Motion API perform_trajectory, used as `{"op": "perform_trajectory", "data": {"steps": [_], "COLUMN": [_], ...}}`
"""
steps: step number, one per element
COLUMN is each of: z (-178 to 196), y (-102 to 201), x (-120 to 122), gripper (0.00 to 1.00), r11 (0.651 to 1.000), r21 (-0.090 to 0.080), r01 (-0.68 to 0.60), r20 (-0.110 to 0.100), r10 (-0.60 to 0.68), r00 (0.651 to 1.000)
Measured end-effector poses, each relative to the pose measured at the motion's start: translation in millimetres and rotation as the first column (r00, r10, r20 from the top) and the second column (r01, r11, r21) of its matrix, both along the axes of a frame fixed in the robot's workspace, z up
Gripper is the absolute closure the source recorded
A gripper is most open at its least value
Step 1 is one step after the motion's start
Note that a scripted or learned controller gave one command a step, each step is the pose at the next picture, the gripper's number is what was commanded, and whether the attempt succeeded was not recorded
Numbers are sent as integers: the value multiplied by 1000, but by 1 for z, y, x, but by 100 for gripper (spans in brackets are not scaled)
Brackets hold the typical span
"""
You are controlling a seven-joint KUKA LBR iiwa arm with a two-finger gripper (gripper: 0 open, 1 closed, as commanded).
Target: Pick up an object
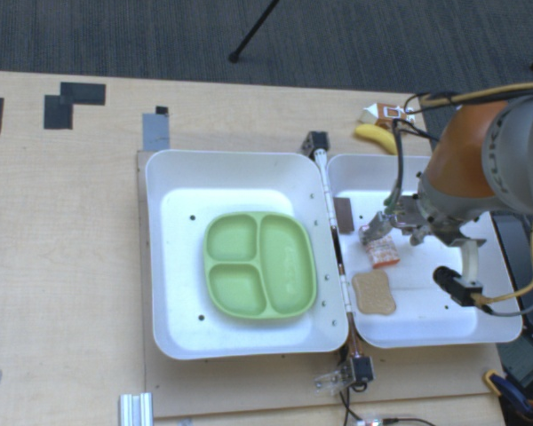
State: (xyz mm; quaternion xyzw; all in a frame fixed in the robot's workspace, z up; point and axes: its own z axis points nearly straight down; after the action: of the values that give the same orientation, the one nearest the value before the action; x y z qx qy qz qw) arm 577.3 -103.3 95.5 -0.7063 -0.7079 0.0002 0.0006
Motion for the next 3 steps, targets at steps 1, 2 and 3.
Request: {"op": "perform_trajectory", "data": {"steps": [1,2,3], "z": [12,90,95], "y": [1,80,149], "x": [2,-55,-91], "gripper": [100,100,100], "r11": [1000,1000,1000], "r21": [0,2,2], "r01": [-1,-4,-3], "r20": [6,4,1], "r10": [1,4,3], "r00": [1000,1000,1000]}}
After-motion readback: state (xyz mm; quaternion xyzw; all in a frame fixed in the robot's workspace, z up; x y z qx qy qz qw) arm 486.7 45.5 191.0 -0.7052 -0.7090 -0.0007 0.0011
